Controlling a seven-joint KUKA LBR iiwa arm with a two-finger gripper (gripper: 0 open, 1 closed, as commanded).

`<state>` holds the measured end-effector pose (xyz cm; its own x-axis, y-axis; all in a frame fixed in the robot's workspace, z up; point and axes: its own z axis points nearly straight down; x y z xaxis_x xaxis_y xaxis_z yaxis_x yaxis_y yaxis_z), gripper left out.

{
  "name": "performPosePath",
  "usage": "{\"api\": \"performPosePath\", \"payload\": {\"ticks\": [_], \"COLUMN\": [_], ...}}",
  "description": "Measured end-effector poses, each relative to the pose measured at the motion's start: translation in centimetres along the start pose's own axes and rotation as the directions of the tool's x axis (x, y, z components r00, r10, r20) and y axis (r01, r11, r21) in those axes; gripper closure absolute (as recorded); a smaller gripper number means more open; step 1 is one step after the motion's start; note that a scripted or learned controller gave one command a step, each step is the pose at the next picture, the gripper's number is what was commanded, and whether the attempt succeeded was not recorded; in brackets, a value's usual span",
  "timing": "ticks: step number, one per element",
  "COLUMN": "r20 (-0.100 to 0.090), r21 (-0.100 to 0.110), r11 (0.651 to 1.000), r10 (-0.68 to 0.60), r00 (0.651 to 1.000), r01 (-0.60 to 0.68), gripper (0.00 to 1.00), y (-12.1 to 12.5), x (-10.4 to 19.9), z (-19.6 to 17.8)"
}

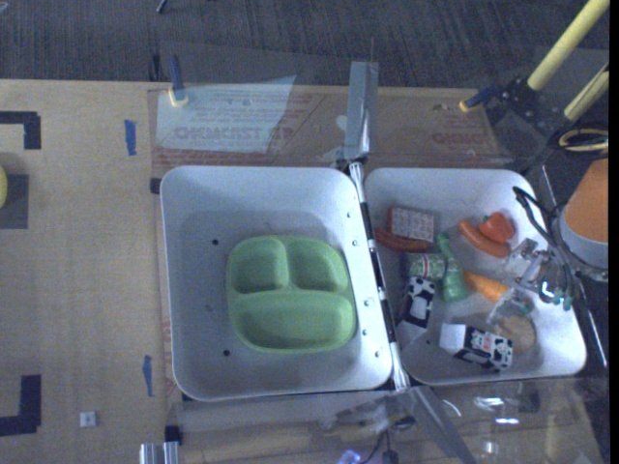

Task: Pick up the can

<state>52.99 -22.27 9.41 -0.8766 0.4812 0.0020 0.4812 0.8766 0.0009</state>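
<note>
- Can (pixel 427 265) lies on its side amid clutter in the right bin (pixel 571 356).
- My claw (pixel 527 283) hovers right of it; I cannot tell its opening.

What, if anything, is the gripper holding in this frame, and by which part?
It cannot be told. The gripper sits low over the right white bin, beside an orange carrot-shaped toy, too blurred to show any hold.

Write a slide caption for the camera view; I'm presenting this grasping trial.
Gripper hovers over the cluttered right bin; green divided tray sits in the left bin.
</note>
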Motion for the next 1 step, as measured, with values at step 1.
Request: {"api": "performPosePath", "payload": {"ticks": [1], "r20": [0.005], "r21": [-0.001], "r11": [0.996], "r10": [0.087], "r00": [0.996], "r01": [-0.087], "gripper": [0.00], "y": [9.60], "x": [-2.49], "z": [0.60]}}
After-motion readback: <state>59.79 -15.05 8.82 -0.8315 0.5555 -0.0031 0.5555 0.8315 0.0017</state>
